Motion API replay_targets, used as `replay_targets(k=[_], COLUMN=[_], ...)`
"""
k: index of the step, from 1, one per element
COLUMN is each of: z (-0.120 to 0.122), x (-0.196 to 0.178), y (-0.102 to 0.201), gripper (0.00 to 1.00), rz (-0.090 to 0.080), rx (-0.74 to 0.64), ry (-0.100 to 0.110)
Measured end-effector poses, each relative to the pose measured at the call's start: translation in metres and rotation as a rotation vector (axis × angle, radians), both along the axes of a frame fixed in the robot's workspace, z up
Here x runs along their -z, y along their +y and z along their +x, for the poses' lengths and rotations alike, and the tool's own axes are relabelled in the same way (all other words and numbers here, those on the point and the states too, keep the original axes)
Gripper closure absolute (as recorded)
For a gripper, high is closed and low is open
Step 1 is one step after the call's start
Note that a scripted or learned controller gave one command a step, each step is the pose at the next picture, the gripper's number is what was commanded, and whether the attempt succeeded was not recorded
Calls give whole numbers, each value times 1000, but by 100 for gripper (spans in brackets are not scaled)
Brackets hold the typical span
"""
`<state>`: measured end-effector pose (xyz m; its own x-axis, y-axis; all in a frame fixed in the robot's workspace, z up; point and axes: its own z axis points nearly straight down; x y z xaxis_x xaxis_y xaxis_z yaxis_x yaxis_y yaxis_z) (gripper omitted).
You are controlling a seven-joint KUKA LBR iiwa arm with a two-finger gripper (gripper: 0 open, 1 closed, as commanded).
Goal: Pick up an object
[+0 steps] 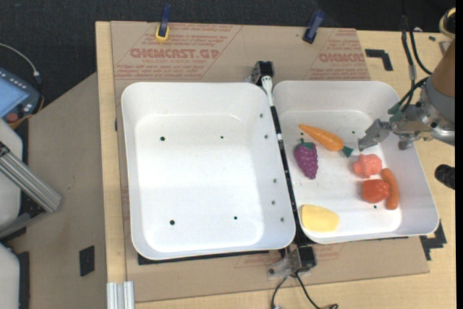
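The right bin [405, 224] holds several toy foods. An orange carrot [321, 137] lies near its middle, with purple grapes [307, 159] just below it. A pink piece [367, 166] sits above a red piece [374, 190], and a small orange piece [393, 188] lies against the red one. A yellow lemon [319, 218] rests at the front edge. My gripper [385, 142] hangs over the right bin's far right part, just above the pink piece. It is open with nothing between its fingers.
The left bin [137, 155] stands beside the right one, and a black divider strip [278, 148] runs between them. Both rest on a cardboard sheet [217, 47] held by two clamps at the back. Cables hang at the far right.
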<state>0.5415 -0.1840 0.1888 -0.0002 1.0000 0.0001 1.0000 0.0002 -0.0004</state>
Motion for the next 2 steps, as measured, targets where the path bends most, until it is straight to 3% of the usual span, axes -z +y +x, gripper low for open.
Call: replay_targets(k=[1, 2], z=[25, 44], x=[109, 103], y=[52, 85], gripper=[0, 0], rz=[3, -19], rx=[-4, 3], ry=[4, -8])
